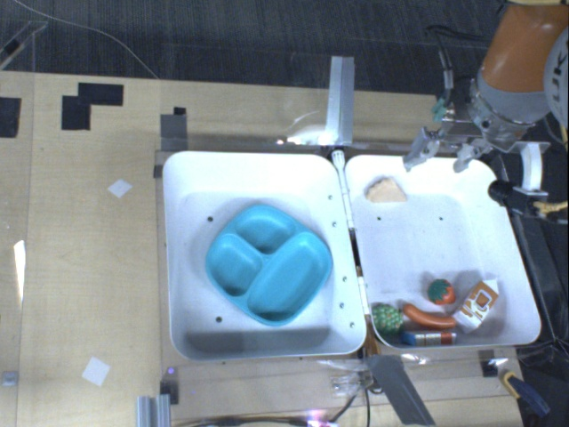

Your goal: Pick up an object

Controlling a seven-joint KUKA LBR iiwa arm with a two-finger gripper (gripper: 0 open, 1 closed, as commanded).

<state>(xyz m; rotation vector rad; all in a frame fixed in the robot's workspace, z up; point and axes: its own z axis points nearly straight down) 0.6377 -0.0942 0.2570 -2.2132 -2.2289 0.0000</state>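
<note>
Beige bread (386,189) beside open gripper (440,156)

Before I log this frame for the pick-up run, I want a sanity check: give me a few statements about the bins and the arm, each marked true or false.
1. A blue divided plate lies in the left bin. True.
2. The gripper has its jaws closed on the carrot. False: the jaws stand apart with nothing between them, over the right bin's far edge.
3. A pale beige item sits alone near the right bin's far left corner. True.
4. The small carton lies in the left bin. False: it lies in the right bin, near corner.
5. A sausage lies beside a green item. True.
</note>
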